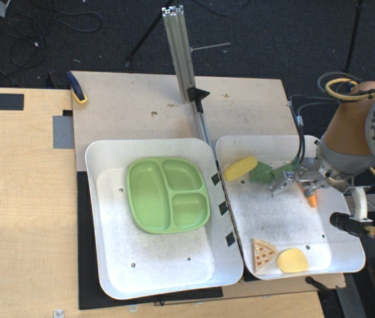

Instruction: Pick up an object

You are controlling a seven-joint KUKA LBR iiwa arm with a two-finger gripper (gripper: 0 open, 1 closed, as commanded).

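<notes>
My gripper is low in the right bin, reaching in from the right. Just to its left lies a dark green toy, touching or nearly touching the gripper's tip. A yellow corn cob rests against the green toy's left side. A small orange piece lies right below the wrist. At the bin's front edge, a pizza slice sits beside a round yellow item. The view is too coarse to tell whether anything is held.
The left bin holds a green divided plate. A metal post rises behind the bins. Black clips line the seam between the two bins. The grey and orange arm stands over the right bin's right rim.
</notes>
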